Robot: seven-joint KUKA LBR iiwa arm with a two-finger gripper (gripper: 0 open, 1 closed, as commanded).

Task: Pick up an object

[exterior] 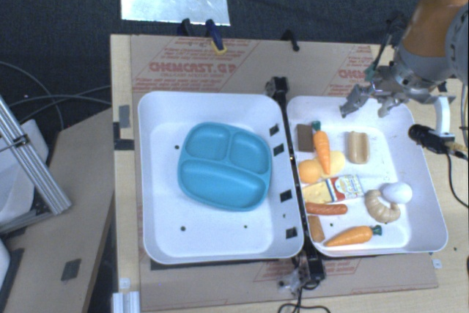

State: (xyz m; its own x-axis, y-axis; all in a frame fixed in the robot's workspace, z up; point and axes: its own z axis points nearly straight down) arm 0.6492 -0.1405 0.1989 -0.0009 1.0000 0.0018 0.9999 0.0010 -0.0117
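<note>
Right now your hand [368,103] hovers over the far edge of the right-hand shallow white bin [429,190], its two grey fingers [350,103] spread apart with nothing between them. You carry no object yet.

All the pickable things lie in that same bin, toward you in the view and slightly left of the hand. Nearest, I judge, is the tan bun-shaped toy bread [357,146], just below the hand, its long axis running away from the camera, up and down the picture. Beside it stands the orange plastic carrot with a green top [321,148], also lying lengthwise along that same direction, touching a round orange-yellow fruit [311,171]. Farther off are a white egg [398,193] resting against a beige croissant [382,207], a red sausage [327,209], and a second orange carrot [352,235] near the bin's front rim.

The left bin [165,231] holds only a blue sectioned plate [224,165], well apart from your hand.

So your coming move turns on a short drop and a small pull toward the camera; close the fingers across the bun's narrow width, not along its length.
</note>
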